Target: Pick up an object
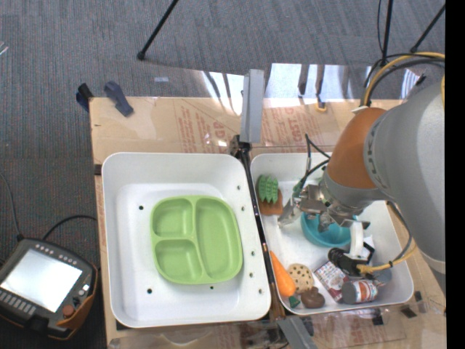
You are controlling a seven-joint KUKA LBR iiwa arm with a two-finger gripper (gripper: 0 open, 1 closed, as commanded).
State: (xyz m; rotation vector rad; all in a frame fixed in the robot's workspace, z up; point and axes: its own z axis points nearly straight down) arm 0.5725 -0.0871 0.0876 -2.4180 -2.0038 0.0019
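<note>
My gripper (299, 208) hangs low in the right bin (290, 167), at its middle left. Right beside it on the right is a teal bowl (325, 233), partly hidden under the wrist. To its left, a green ridged piece on a brown base (269, 195) leans by the bin's left wall. An orange carrot (282, 274), a speckled cookie (299, 274) and a small brown lump (313, 298) lie along the near left. A red-and-white packet (331, 275) and a grey can (361, 292) lie at the near edge. I see nothing held.
The left bin (120, 180) holds a light green divided plate (196, 238) at its centre. A grey upright post (252, 107) stands behind the wall between the bins. The arm covers the right bin's right side.
</note>
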